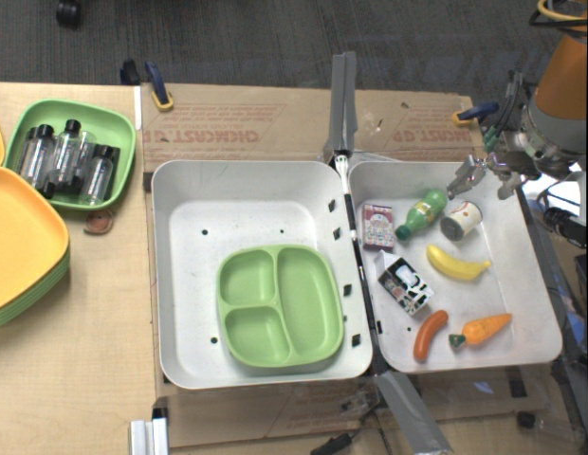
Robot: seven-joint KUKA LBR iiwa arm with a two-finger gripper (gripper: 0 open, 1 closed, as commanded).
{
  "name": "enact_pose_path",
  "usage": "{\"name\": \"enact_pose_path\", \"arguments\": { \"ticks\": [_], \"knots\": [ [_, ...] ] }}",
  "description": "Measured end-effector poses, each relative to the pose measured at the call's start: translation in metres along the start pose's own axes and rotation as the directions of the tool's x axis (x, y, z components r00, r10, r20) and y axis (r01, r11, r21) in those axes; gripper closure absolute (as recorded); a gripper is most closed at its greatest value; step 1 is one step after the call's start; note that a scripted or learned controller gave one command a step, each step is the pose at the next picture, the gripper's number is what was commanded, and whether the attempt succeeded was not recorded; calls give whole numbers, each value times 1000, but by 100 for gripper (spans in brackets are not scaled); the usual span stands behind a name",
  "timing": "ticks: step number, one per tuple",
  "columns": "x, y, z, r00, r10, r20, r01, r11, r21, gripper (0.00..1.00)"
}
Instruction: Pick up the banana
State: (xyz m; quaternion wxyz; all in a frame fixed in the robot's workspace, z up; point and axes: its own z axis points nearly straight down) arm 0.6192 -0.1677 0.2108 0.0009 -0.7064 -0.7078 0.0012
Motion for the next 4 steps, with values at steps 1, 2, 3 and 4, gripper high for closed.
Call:
{"name": "enact_pose_path", "arguments": {
  "ticks": [1,2,3,4],
  "knots": [
    [-1,0,-9,1000,-2,1,2,1000,1,100],
    [-39,0,81,992,-126,5,126,992,-11,100],
    [-38,-85,120,998,59,-1,-59,998,-1,100],
    [-9,-30,119,1000,-16,0,16,1000,-2,100]
  ]
}}
